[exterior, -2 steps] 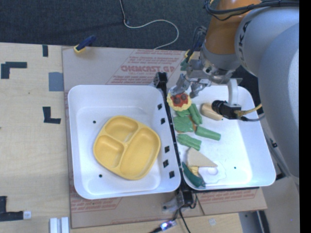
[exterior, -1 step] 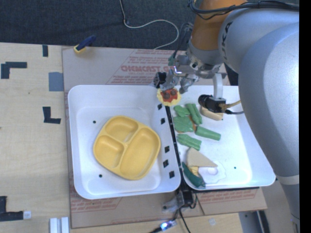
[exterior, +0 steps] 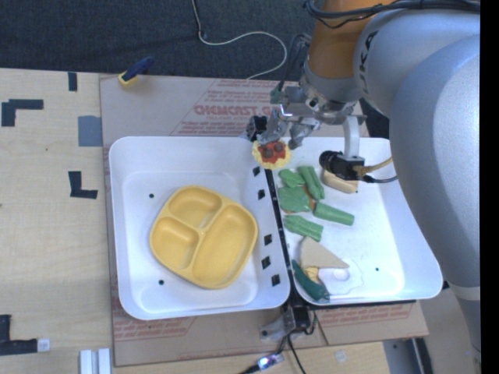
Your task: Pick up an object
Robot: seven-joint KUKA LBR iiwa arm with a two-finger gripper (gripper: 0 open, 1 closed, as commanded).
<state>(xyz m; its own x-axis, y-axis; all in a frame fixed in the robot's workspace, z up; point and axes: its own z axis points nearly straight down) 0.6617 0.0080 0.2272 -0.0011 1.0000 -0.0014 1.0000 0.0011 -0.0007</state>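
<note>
- The left bin (exterior: 117,209) holds one yellow divided plate (exterior: 204,236), lying flat in the middle with bare white floor all around it. It has the most open room on the bench, but the plate is wide and shallow, so I judge it a poor thing to grab.
- At the far end of the wall where the two bins meet sits a small yellow and red toy (exterior: 270,154). It seems to be the target, resting on or just against the rim.
- The gripper (exterior: 279,135) hangs directly over that toy, very near it. The step in hand looks like the final descent or the closing of a grasp. From this angle I cannot tell whether the gripper is wide, narrow or already holding the toy.
- The next move calls for a firm closing squarely on the toy, then a straight lift. The bin walls crowd both sides, so a sideways drift could knock the toy off the rim.
- Just right, green bean pieces (exterior: 300,189) lie clustered, near the toy but apart from it.
- Nearer the front lies a pale wedge (exterior: 321,255), and beyond it the right bin (exterior: 382,240) has open floor.
</note>
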